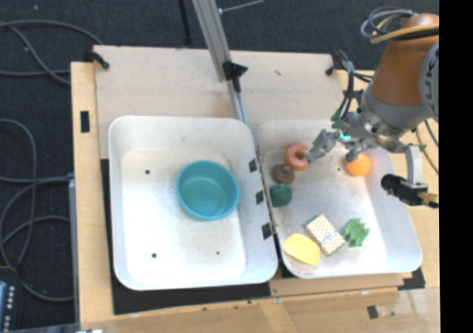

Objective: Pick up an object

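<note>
Right bin [392, 250] crowded: pink ring [297, 156], brown ring [283, 173], teal block [281, 195]; round orange ball [358, 166] beside gripper [347, 148], jaws' state unclear.

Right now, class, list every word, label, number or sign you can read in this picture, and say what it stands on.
No text can be read anywhere in this view.
Patterned box in the right bin: a fine dotted print, too small to tell whether it holds any letters.
Teal bowl, orange ball, yellow piece: plain, no markings visible.
</note>
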{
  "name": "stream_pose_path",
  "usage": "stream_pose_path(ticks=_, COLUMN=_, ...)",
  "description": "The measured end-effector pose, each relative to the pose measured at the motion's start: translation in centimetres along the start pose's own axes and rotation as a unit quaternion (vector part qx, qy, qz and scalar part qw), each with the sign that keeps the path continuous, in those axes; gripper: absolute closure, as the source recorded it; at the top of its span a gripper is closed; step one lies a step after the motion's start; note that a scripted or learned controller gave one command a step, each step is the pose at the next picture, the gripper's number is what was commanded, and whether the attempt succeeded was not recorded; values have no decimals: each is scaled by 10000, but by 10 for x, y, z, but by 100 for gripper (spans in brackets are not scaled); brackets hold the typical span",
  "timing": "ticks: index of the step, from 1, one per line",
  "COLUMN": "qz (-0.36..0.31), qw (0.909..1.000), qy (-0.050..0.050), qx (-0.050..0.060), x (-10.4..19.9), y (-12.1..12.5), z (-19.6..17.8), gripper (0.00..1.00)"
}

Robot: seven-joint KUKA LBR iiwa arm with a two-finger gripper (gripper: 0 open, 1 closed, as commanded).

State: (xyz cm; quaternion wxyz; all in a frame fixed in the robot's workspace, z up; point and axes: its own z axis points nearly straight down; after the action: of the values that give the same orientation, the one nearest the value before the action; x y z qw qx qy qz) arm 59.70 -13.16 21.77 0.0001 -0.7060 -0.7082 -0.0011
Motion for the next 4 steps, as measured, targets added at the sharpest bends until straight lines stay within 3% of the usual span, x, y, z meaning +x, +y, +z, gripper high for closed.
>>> stream_pose_path(ticks=2, qz=23, qw=10000, qy=-20, qx=37, x=-10, y=-9, z=108, gripper=0)
stream_pose_path(ticks=3, qz=29, qw=10000, qy=-28, qx=12, x=-12, y=-9, z=117, gripper=0)
stream_pose_path(ticks=4, qz=51, qw=10000, qy=-17, qx=-7, x=-12, y=-8, z=105, gripper=100)
